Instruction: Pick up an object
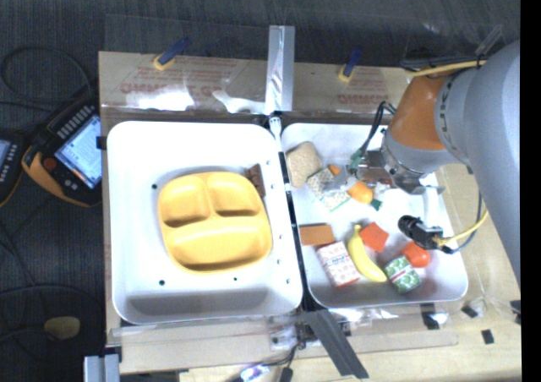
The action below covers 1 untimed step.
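Resting at bench's edge: a handheld pendant, orange-and-black casing, lit blue screen, cables trailing.
Left bin: shallow white plastic with rounded corners, bearing a glossy yellow tray moulded into three compartments; a small brown block lies just beside the tray's upper right corner.
Right bin: a tan rounded lump against the divider, a patterned packet, a flat brown block, a red-and-white carton, a curved yellow banana, a red block, a green-labelled can, a small tomato.
Gripper: low over the bin's upper middle, touching a small orange ball; cannot tell whether its fingers are apart or closed.
Arm: smooth grey shell, orange band above the wrist.
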### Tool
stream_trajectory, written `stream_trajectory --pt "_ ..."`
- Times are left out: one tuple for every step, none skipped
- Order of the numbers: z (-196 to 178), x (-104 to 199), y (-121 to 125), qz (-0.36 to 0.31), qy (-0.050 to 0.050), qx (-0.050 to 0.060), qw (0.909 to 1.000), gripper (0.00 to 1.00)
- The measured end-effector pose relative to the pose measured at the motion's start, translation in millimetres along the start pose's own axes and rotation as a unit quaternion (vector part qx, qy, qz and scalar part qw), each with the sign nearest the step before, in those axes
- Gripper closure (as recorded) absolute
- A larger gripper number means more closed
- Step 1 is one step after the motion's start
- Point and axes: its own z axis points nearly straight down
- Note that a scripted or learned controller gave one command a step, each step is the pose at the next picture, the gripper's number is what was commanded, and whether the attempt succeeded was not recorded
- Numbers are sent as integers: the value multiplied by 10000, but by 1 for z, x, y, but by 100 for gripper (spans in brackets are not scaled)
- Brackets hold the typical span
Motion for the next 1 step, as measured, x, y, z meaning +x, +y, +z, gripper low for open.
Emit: stream_trajectory --pt "-12 1 2 -4 12 -18 10000 100"
